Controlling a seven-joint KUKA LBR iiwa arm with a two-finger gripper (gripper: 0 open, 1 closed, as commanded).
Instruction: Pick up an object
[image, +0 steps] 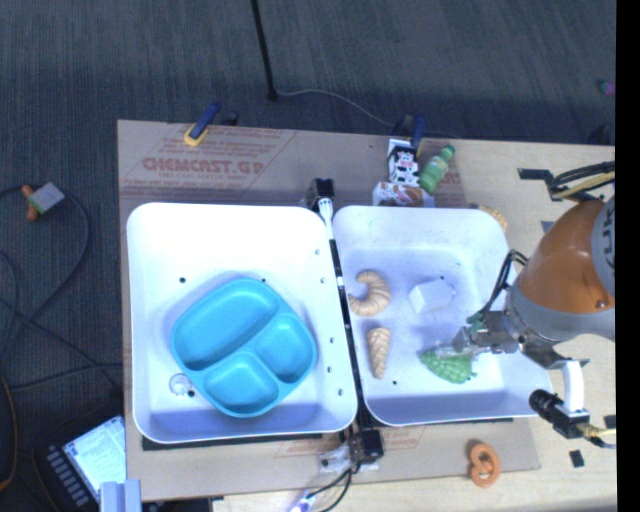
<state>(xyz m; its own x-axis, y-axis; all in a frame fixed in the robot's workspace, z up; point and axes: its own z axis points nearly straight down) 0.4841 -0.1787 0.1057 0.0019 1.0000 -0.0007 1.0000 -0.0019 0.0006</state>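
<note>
Hovering end effector (470, 343) at green toy (447, 364), right bin (400, 405), w/ croissant (372, 292)

A single fixed camera is mounted above the bench (200, 160), looking down at a slant. Both white bins are taken in whole: the left bin (160, 240) and the right bin (480, 235), side by side at mid-frame. The view is set fairly far back, so dark carpet (100, 60) is seen beyond the bench's far edge and at left. The near bench edge is cut by the bottom of the frame. The arm (570, 270) is seen entering from the right.
</note>
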